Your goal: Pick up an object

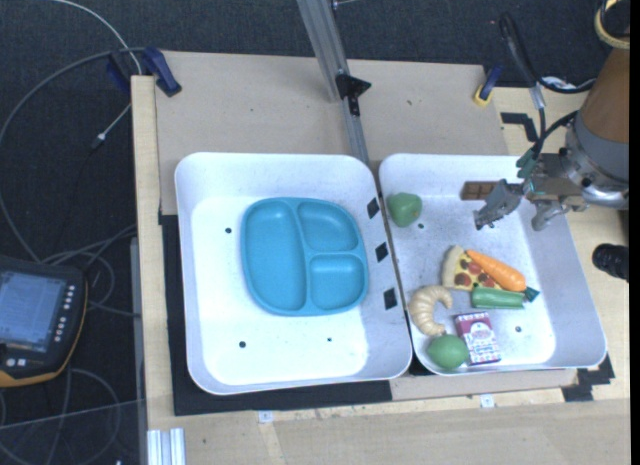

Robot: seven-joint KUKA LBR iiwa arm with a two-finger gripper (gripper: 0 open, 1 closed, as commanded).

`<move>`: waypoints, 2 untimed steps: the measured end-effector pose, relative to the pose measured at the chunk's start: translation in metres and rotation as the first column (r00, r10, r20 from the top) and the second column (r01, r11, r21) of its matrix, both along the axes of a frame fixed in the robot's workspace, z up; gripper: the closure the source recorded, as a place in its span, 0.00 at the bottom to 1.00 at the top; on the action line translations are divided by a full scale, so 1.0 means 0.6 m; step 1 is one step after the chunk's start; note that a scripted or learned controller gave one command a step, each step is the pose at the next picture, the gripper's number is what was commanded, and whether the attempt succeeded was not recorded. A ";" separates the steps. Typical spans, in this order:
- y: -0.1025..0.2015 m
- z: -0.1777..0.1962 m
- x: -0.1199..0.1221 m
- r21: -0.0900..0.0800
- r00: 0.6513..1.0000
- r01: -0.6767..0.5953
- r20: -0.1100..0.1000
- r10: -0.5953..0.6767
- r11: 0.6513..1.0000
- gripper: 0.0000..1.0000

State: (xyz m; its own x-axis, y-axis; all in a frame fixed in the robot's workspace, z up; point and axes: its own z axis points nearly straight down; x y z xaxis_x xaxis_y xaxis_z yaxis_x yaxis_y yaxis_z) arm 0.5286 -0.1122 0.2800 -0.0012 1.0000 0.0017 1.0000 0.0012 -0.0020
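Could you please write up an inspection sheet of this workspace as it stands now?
Surface: bench bearing left bin and right bin.
Job's things: in right bin, green ball, pizza slice, carrot, croissant, red box.
Clutter: blue tray in left bin.
Gripper: gripper over right bin, holding nothing.
Cables: cable on floor, left.
Surroundings: pendant on floor.
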 end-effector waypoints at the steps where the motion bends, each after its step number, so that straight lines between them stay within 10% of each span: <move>1: 0.000 0.000 0.000 0.000 1.000 0.001 0.001 -0.001 1.000 0.00; 2: 0.004 -0.083 0.016 0.001 1.000 0.001 -0.005 -0.001 1.000 0.00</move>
State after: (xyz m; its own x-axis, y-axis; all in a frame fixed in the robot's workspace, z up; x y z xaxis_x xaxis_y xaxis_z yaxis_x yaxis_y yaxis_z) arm 0.5380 -0.1099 0.2301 -0.0004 1.0000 0.0026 1.0000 0.0004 -0.0071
